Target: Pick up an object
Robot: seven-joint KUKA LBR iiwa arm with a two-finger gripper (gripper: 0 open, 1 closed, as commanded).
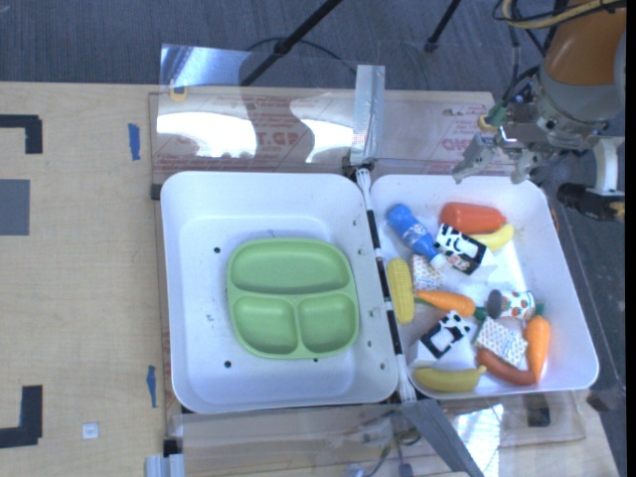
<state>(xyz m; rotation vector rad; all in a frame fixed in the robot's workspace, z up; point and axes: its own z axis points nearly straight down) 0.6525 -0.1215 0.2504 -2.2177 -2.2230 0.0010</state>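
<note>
The right bin [568, 296] holds several toy items. Among them are a blue bottle [407, 225], a red-orange piece [472, 215], a corn cob [399, 288], a carrot [445, 301], two black-and-white pieces [459, 249] [444, 334] and a banana [447, 378]. My gripper [491, 172] hangs over the far rim of this bin, above and behind the red-orange piece. Its two fingers [465, 170] are spread open with nothing between them.
The left bin [189, 266] bears a green divided plate [293, 296]. An orange carrot [538, 341], a red pepper [507, 369] and a checkered piece [502, 341] crowd the right bin's near right corner. A metal divider post [368, 117] stands behind the bins.
</note>
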